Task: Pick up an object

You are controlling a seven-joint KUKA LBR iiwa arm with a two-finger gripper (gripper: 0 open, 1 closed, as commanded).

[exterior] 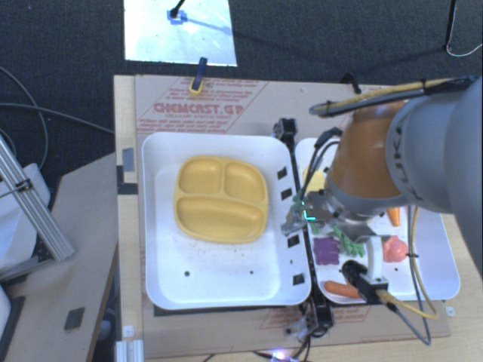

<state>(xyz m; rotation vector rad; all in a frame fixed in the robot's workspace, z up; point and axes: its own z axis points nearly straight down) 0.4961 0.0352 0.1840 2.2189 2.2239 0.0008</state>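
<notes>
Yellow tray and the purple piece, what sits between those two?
In the camera view, between the yellow tray and the purple piece run the two white bins' adjoining walls, with small black clips along them.

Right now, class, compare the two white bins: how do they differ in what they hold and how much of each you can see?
The left bin holds one yellow divided tray; the right bin holds several small items, among them a purple piece and a pink one. The left bin lies in open view; the arm covers much of the right bin. Both are shallow and white.
</notes>
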